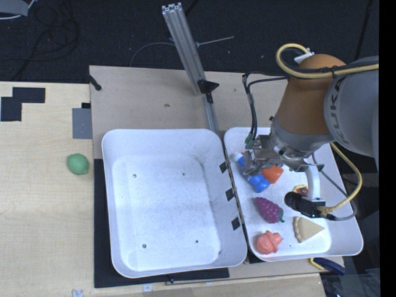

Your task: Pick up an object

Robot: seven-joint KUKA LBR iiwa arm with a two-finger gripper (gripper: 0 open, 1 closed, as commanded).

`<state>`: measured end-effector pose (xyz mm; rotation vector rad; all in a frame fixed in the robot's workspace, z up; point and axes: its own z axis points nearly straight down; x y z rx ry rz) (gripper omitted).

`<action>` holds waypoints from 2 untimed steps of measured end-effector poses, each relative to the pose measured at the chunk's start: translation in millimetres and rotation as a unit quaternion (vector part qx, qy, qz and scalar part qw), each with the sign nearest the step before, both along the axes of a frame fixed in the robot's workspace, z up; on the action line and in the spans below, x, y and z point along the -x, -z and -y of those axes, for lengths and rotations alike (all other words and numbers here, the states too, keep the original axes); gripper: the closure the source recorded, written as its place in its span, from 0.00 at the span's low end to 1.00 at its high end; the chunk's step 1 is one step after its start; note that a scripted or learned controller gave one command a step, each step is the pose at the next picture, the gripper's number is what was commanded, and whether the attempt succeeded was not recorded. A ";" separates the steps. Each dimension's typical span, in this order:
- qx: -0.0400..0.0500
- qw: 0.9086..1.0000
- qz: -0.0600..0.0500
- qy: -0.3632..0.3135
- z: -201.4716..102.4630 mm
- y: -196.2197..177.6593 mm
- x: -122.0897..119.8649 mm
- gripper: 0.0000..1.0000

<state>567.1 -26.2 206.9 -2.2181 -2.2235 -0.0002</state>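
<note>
We are lowering the gripper over the toys in the right bin.

We are hovering it right above the blue piece, which is lying just on its near side, touching the orange piece. The blue piece's long axis is seeming to run far-left to near-right. We cannot tell how wide the claw is standing. The grapes are lying nearer still.

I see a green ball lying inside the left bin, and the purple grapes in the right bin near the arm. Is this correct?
Not quite. The green ball is not inside the left bin; it lies outside it, on the wooden bench to the left of that bin. The camera view shows this. The purple grapes are indeed in the right bin, near the arm.
</note>
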 end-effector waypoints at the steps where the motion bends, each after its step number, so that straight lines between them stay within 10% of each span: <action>1: 0.000 1.000 0.000 0.000 -51.9 2.0 17.3 1.00; 2: 0.000 1.000 0.000 0.000 -100.9 0.0 31.1 1.00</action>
